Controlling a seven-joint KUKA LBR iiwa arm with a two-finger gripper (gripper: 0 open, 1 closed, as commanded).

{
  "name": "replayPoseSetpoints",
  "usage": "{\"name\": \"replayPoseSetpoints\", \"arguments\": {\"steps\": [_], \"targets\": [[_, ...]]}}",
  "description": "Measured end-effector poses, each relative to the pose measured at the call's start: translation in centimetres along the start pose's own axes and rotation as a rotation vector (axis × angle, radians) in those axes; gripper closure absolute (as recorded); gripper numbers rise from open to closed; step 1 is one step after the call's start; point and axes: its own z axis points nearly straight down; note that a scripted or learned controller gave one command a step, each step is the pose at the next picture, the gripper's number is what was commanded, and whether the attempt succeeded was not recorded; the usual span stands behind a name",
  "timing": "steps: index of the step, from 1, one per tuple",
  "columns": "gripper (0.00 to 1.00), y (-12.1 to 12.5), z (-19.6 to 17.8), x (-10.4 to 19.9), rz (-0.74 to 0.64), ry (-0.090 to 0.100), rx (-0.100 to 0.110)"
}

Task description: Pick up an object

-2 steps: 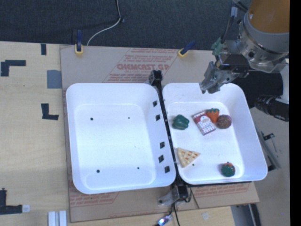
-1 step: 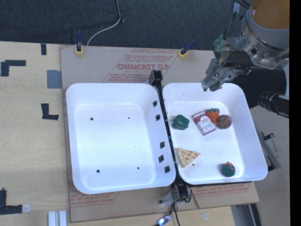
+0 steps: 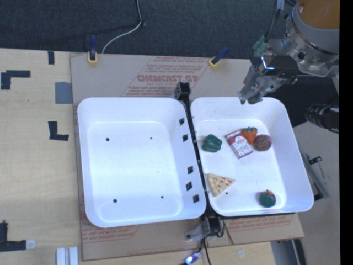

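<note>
- fingers: dark metal, over right bin's far rim, can't tell if apart or together
- below fingers: glossy green pepper, flat red card, carrot, brown round cookie
- further below: pizza wedge, green-red ball

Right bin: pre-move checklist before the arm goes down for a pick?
1. Targets present: ok. Green pepper, red card, carrot, brown ball, pizza slice and green-red fruit lie in the right bin.
2. Pincer over the bin: ok, at its far rim.
3. Pincer holding nothing: cannot tell.
4. Isolated target: ok, the pizza slice lies apart.
5. Card, carrot and ball separated: not ok, clustered.
6. Left bin in the way: ok, it is off to the side.
</note>
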Motion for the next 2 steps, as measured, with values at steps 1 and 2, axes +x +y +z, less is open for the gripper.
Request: {"name": "replayPoseSetpoints", "arguments": {"steps": [1, 2], "targets": [[1.00, -1.8, 2.3, 6.1, -0.001, 0.006, -0.001], [1.00, -1.6, 1.2, 5.8, 0.003, 0.005, -0.003]]}}
